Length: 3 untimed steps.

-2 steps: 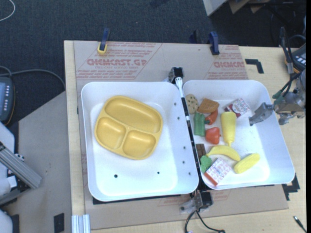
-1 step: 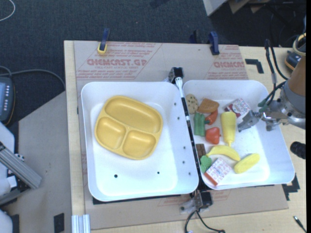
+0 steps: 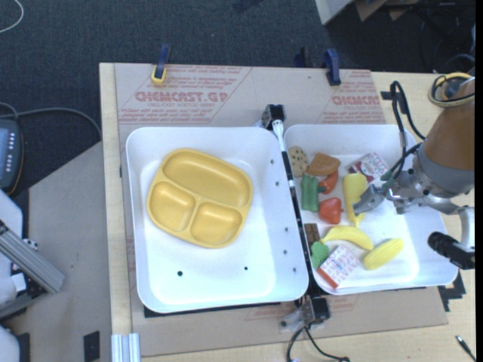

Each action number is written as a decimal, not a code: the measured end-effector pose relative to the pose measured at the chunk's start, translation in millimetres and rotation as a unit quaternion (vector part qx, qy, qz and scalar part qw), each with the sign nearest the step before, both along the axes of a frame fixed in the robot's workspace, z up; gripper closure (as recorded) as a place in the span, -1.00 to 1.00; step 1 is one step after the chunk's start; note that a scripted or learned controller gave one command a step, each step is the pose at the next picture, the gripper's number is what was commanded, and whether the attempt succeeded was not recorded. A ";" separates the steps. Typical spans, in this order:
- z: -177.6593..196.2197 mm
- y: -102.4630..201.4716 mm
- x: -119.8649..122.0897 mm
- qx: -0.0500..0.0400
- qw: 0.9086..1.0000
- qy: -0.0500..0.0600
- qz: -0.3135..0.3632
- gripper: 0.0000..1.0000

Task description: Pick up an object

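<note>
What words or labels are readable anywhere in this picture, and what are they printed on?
"CHEMCAST G.P": red print on the brown board behind the left bin.
"CHEMCAST", partly cut off: same red print on the board behind the right bin.
Smaller red lines beneath both: too blurred to read.
Red and white packet, right bin: print too small to read.

One fixed overhead camera, slanted down on both bins (image 3: 226, 296).

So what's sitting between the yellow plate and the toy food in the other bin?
In the camera view, bare white bin floor, then the two bins' adjoining rims, lie between the yellow plate and the toy food.
</note>
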<state>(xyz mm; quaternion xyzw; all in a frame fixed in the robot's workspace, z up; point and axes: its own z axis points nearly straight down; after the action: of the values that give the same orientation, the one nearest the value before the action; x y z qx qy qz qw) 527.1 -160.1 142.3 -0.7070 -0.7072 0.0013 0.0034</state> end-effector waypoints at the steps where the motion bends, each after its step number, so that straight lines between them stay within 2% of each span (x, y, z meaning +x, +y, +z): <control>1: -53.5 1.1 -1.0 0.000 1.000 0.000 0.000 -1.00; 2: -39.7 0.0 0.3 -0.002 1.000 -0.004 -0.001 1.00; 3: 22.1 2.8 6.7 -0.002 1.000 -0.006 0.000 1.00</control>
<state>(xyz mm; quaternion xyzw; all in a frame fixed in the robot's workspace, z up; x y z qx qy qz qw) 533.8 -157.3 164.4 -0.7067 -0.7075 -0.0012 -0.0027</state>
